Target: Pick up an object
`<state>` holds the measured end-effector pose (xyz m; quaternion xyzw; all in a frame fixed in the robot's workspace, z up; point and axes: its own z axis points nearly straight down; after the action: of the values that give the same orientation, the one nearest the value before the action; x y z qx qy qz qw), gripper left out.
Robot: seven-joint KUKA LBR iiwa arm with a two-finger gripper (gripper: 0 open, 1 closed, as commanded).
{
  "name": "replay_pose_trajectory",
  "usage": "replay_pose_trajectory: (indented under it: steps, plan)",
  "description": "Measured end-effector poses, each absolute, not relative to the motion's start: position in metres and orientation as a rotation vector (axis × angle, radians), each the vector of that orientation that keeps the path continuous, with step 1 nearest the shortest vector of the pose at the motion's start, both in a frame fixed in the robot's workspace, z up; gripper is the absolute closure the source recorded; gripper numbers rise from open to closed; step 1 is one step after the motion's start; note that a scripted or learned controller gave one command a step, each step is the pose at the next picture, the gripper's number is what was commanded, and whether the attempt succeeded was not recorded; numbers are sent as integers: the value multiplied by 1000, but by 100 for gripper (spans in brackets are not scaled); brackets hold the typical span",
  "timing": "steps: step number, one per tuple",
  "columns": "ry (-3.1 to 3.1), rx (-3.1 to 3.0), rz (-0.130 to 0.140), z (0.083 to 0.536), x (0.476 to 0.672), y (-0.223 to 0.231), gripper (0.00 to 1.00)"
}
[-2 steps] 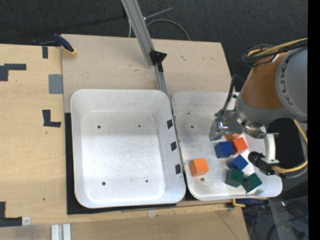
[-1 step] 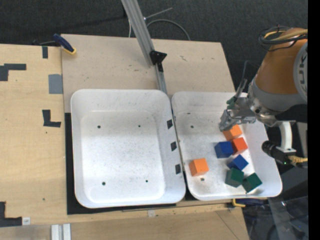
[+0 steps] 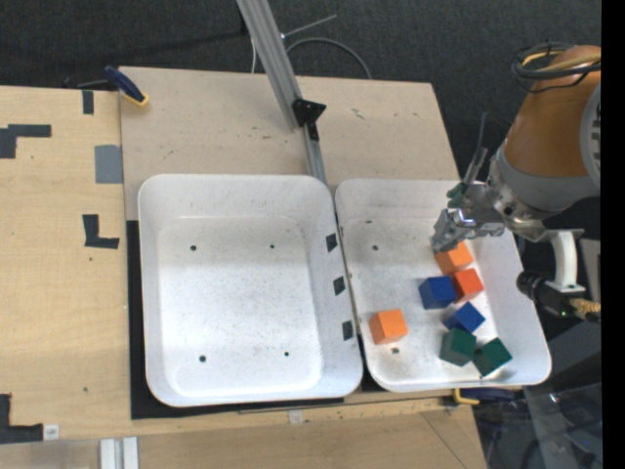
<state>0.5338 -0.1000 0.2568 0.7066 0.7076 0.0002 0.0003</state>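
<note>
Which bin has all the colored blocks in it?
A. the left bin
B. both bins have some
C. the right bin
C: the orange block, the blue blocks and the green blocks all lie in the right bin, under the gripper.

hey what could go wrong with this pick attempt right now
The gripper hangs right over an orange cube that sits tight against another orange cube and a blue cube, so it may knock the neighbours or catch two. That cluster also lies near the right white plastic bin's far wall, leaving little room.
</note>
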Motion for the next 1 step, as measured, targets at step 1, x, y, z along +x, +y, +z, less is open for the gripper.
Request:
replay_pose_trajectory:
  steps: [1]
  plan:
    - [2231,2214,1,257,552,-42,100]
